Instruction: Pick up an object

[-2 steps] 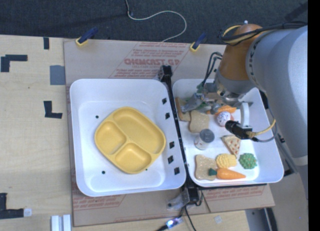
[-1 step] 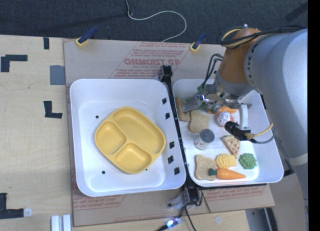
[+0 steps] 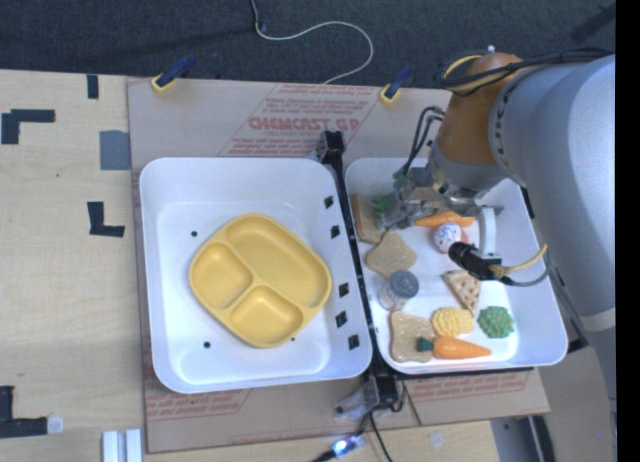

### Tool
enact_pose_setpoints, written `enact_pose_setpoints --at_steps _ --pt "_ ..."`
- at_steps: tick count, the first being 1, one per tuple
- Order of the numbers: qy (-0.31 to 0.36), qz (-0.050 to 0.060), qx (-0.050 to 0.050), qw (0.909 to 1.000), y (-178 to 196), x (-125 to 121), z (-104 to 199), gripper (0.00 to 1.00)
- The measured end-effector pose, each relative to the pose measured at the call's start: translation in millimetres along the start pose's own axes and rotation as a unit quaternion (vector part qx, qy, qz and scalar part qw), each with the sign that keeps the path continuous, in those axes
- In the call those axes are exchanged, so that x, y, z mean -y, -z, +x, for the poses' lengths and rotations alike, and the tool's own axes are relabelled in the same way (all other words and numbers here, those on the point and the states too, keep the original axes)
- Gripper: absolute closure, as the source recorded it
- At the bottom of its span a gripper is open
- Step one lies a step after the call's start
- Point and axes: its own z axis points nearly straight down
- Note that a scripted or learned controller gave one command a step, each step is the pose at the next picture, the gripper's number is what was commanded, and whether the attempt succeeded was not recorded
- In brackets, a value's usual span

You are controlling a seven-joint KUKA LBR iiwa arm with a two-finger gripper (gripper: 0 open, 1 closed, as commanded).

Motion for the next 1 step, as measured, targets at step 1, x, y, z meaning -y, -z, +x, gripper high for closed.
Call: enact_pose_setpoints --at_steps 1 --pt "0.001 0.004 -0.005 1.0 59.1 0.6 -3.0 1.0"
